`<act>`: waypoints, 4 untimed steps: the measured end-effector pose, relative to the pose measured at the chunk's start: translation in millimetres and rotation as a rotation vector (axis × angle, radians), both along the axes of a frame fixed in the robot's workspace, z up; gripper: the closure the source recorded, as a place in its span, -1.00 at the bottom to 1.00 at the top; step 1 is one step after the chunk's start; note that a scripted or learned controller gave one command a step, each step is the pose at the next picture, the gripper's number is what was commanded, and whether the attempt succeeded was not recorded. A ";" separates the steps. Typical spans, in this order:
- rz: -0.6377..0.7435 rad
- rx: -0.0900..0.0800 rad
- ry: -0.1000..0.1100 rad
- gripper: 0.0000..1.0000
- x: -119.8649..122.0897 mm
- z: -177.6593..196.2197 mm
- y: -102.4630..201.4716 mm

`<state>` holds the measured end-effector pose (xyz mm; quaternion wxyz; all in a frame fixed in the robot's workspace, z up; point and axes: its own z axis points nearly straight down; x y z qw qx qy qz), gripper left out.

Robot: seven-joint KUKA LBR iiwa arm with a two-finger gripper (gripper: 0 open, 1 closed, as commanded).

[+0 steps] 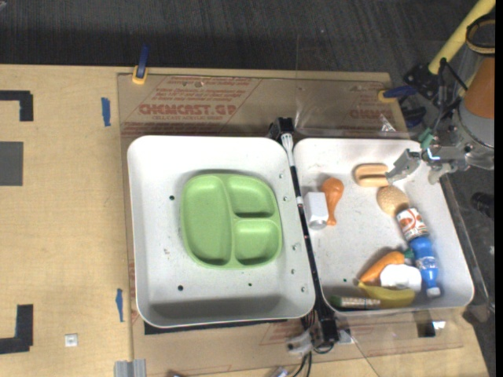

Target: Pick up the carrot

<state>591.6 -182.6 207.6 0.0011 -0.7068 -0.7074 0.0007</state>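
Where the brown cardboard-topped bench (63, 210) begins at far left, there are black tape marks, blue tape bits and a blue-and-yellow clamp (141, 64) near the top edge. Next comes the left shallow white plastic bin (149, 210), w/ a light green three-compartment plastic plate (231, 219) lying flat in its middle. A black divider strip (297, 203) runs btwn the two bins.

In the right shallow white plastic bin (346, 151), just past the divider, a small white cylinder-shaped container (316, 209) lies touching an orange toy chicken drumstick (333, 198). Further right, toward the bin's upper part, sits a tan hot-dog bun w/ sausage (370, 174), and just below-right of it a round beige bread-like item (390, 199). Below that a red-and-white labelled can (410, 223) lies next to a blue plastic bottle w/ white cap (425, 264).

The orange carrot w/ green top (382, 264) lies in the lower part of the right bin, tilted, left of the blue bottle and touching a white lumpy item (401, 277) below it. A yellow banana (387, 293) lies along the bin's front, under that white item.

At far right the grey two-finger gripper (416, 161) hovers over the bin's upper right corner, well apart from the carrot; fingers look spread, nothing btwn them. The arm's orange band (477, 93) shows above it.
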 end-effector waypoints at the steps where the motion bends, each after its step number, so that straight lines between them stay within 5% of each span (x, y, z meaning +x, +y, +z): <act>1: -0.162 0.001 0.005 -1.00 -92.5 -97.0 20.3; 2: 0.128 -0.006 -0.009 -1.00 -110.1 -118.7 52.9; 3: 0.123 -0.015 -0.030 1.00 -104.3 -105.8 51.3; 4: -0.170 0.000 -0.010 1.00 -38.7 35.7 122.7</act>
